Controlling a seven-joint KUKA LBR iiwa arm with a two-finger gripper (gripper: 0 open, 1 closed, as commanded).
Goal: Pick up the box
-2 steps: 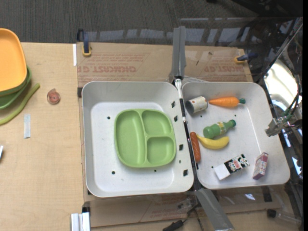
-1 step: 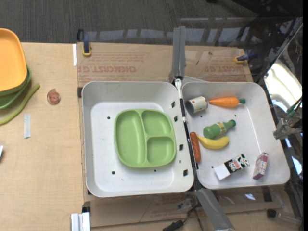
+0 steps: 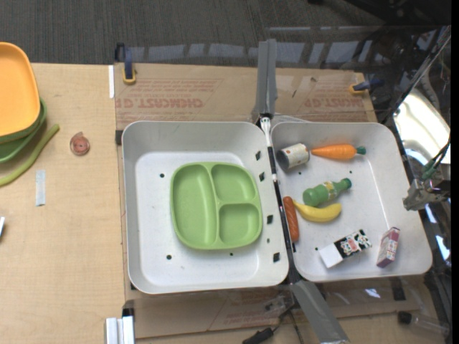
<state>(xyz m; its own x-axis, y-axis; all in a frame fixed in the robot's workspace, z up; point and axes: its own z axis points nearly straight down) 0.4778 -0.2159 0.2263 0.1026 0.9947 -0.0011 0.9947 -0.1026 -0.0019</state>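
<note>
Where the pincer (image 3: pixel 420 196) hangs by the right bin's (image 3: pixel 401 156) outer rim, half hidden, I cannot tell its state. That bin holds the box (image 3: pixel 344 248) near its front edge, a pink carton (image 3: pixel 389 247), banana (image 3: pixel 319 211) and carrot (image 3: pixel 334 151); the left bin (image 3: pixel 143 213) holds a green plate (image 3: pixel 215 205).

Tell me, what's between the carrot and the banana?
A green bottle lies between the carrot and the banana, seen in the camera view.
</note>
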